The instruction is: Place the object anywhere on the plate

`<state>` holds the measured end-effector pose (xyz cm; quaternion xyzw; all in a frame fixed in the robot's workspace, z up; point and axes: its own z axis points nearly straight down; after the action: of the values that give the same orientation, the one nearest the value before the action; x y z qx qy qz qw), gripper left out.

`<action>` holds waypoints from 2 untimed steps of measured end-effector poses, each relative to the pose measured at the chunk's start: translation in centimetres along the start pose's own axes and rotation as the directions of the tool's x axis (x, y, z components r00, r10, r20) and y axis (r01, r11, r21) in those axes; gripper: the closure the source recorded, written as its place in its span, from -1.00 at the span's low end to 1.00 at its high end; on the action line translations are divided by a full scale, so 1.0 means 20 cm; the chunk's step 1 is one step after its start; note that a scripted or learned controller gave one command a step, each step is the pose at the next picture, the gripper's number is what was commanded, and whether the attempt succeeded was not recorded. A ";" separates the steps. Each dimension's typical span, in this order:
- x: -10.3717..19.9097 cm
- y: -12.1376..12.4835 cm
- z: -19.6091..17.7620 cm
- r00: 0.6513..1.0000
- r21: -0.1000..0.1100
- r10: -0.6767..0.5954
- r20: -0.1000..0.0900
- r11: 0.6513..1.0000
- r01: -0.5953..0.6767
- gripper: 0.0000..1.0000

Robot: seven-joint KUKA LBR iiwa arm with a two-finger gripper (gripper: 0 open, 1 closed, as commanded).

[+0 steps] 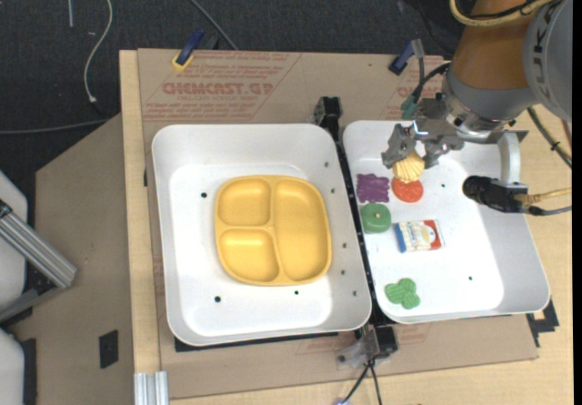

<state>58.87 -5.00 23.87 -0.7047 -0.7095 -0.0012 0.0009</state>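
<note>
A yellow plate (273, 230) with three compartments lies in the middle of the left bin (182, 167). My gripper (411, 156) hangs over the upper left part of the right bin (509, 258). Directly under it is a toy with a yellow top and a red base (408, 183), its yellow end right at the gripper's tip. Whether that toy is gripped or only lying beneath the gripper is unclear from this angle.
A purple toy (371, 187), a round green toy (375, 217), a red, white and blue packet (418, 236) and a green broccoli-like toy (402, 293) lie in the right bin's left half. The bins' rims meet between plate and toys.
</note>
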 end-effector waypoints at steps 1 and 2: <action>0.25 0.01 -0.02 1.000 -0.001 0.000 0.000 1.000 0.000 1.00; 0.57 -0.04 0.03 1.000 0.005 -0.001 -0.001 1.000 0.001 1.00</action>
<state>57.99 6.43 23.32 -0.7043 -0.7099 0.0003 0.0029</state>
